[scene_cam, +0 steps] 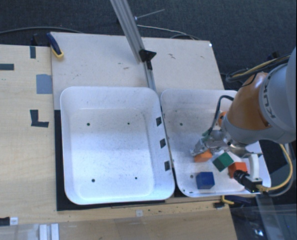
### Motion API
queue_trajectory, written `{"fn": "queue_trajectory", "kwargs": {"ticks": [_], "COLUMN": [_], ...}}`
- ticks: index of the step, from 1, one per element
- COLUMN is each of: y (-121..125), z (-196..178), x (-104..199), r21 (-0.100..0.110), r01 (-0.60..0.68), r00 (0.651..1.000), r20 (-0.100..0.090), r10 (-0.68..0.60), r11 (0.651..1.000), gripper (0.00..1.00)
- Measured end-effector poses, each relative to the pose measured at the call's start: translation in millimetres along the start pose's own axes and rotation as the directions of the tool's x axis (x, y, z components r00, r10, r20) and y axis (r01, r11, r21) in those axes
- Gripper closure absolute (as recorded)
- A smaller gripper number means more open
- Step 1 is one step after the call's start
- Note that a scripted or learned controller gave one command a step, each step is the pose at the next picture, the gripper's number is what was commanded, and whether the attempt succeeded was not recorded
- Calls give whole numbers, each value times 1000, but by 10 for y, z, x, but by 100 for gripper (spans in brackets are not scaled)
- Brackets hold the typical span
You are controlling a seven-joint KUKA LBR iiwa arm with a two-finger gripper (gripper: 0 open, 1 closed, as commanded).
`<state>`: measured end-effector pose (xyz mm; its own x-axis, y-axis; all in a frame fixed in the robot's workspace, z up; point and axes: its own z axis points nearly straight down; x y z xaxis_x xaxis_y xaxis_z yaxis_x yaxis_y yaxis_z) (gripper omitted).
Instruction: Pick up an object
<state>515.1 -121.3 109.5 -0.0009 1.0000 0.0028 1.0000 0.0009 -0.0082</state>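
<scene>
Dark carpet is framing the counter (103,54), a pale wooden top that is carrying grey tape marks on its left part and a yellow-and-blue tool (55,46) near the upper left. We are looking down at a slant on two shallow white bins sitting side by side and touching along their shared edge. Left bin (70,134) is showing bare floor with a few dark dots. Right bin (181,114) is holding the objects, all lying in its lower right part. An aluminium rail (128,26) is running down from the top edge toward the gap between the bins. The arm (268,104) is reaching in from the right, its orange band sitting just above the wrist, and the hand (207,146) is hanging low over the right bin's floor. We are seeing an orange object (203,156) right at the hand's tip, touching or just below it, but we cannot tell whether the hand is released or clenched, or whether anything is sitting between its tips. A green block (222,161) is lying just right of the orange object. A blue block (205,180) is lying apart from both, nearer the bin's front wall. A red-orange piece (237,169) is sitting just right of the green block, near the bin's right rim. Cables are trailing along the arm's right side.
</scene>
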Motion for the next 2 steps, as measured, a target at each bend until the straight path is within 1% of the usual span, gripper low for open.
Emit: {"fn": "queue_trajectory", "kwargs": {"ticks": [1, 2], "y": [-332, 85], "z": [-855, -864], "x": [604, 1466], "r21": [-11, -7], "r01": [5, 9], "r00": [1000, 1000], "r20": [0, 0], "r10": [-5, -9], "r11": [1000, 1000], "gripper": [100, 100]}}
